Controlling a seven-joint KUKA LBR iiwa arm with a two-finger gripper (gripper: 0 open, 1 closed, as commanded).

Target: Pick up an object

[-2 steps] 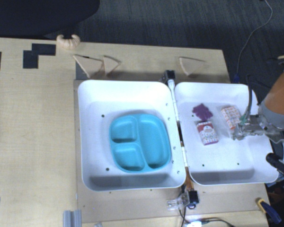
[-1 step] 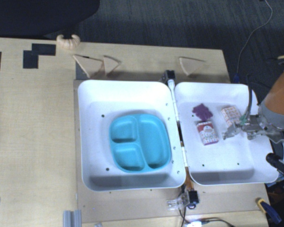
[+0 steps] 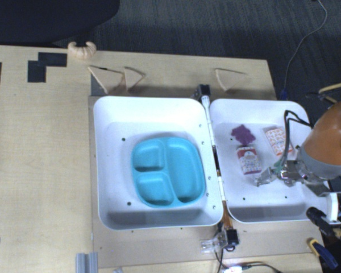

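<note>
Your gripper (image 3: 271, 176) sits low in the right bin (image 3: 238, 209), just beside the red packet (image 3: 249, 160); whether it's clenched, you can't tell. A purple thing (image 3: 242, 133) lies nearby, and a blue tray (image 3: 168, 170) fills the left bin (image 3: 111, 152).

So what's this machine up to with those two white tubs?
A robot arm is reaching in from the right, with its gripper low inside the right bin. It sits beside a small red-and-white packet; a purple object and another packet lie further back. Nothing is visibly held yet. The left bin holds a blue divided plate.
</note>
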